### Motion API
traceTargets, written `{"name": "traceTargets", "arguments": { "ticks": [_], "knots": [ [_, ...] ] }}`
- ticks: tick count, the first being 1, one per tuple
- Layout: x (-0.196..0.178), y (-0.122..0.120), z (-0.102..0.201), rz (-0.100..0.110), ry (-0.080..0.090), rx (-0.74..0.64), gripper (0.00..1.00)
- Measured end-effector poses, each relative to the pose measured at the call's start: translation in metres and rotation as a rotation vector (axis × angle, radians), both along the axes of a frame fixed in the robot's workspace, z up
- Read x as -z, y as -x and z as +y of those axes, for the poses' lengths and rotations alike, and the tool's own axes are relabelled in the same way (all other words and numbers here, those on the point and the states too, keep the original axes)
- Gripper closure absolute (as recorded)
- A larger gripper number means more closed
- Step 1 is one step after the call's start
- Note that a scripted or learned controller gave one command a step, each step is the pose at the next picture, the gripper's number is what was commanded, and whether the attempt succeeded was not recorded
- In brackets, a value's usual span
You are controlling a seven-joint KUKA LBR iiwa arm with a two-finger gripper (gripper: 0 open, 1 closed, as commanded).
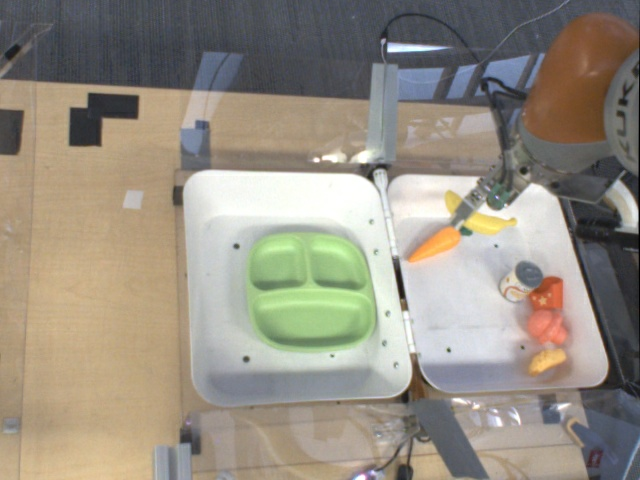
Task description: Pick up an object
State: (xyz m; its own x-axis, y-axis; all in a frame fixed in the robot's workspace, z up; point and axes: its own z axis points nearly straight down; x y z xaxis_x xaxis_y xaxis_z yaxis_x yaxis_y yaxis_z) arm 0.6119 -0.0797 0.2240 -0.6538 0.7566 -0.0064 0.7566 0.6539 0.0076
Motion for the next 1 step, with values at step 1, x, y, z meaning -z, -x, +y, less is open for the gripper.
{"name": "traceTargets", "arguments": {
  "ticks": [1],
  "knots": [
    [0.0386,-0.0298,0.0054,0.004,-0.003,0.475,1.00]
  ]
}}
